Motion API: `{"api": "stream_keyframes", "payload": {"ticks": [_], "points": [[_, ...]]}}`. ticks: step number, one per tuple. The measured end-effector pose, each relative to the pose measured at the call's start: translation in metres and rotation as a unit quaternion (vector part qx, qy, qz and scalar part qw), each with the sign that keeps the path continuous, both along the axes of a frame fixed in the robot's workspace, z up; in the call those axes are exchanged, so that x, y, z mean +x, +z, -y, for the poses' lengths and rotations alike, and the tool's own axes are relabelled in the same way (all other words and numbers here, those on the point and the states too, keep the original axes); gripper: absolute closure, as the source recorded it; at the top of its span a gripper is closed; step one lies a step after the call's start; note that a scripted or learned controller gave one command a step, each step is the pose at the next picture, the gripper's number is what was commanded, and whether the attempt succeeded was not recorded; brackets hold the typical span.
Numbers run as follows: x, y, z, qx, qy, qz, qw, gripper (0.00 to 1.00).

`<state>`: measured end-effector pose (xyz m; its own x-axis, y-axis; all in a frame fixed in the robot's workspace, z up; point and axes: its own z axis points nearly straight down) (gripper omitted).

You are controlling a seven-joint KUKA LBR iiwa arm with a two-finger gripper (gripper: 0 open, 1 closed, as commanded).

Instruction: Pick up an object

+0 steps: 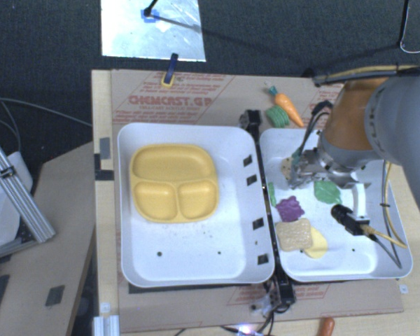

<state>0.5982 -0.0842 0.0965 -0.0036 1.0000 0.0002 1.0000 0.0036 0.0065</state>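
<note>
Currently, the gripper point(302, 176) is hanging low in the right bin point(378, 264), its open-or-closed state impossible to tell, while the nearest candidate, a green toy point(327, 191), is lying just beside it, with a purple toy point(289, 207) sitting a little farther off.

Purple toy point(289, 207), green piece point(327, 191), cracker point(293, 234) lie in right bin point(378, 261)

The arm point(378, 117) runs off the frame at three o'clock and covers the right bin's point(350, 268) upper part, a green piece point(327, 191) is half hidden beneath the wrist, and the gripper's point(297, 173) fingers are too small to read.
</note>
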Motion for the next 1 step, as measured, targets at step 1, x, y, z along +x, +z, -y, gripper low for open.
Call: {"api": "stream_keyframes", "payload": {"ticks": [1], "points": [[0.0091,-0.0122,-0.0007,0.0000,0.000,-0.002,1.0000,1.00]]}}
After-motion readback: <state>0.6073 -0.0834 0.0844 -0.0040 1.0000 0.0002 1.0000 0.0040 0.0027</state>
